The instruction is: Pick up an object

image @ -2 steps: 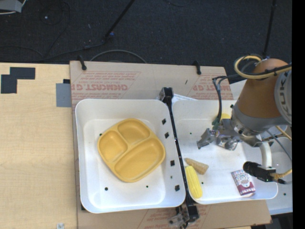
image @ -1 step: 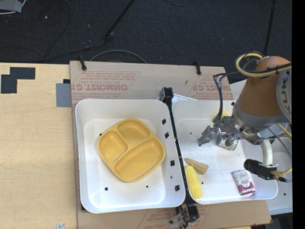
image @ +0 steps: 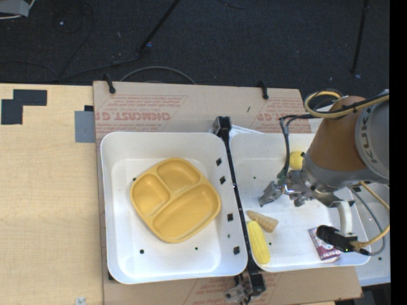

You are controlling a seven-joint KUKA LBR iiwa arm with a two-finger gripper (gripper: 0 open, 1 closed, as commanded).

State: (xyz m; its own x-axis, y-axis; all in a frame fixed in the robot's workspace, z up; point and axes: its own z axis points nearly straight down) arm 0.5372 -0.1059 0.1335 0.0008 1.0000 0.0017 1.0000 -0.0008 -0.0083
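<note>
My gripper [image: 282, 197] hangs over the middle of the right bin [image: 254, 151], open, with nothing between its fingers. Just below and left of it lies a tan cone-shaped piece [image: 263, 220]. A yellow corn cob [image: 258, 242] lies by the bin's near left corner. A small yellow object [image: 296, 160] sits farther back, partly hidden by the arm. A dark red packet [image: 327, 252] lies at the near right of that bin.
The left bin [image: 117, 170] holds a yellow divided plate [image: 175, 199]. A black divider [image: 233, 196] runs between the two bins. The arm's grey and orange body covers the right bin's right side.
</note>
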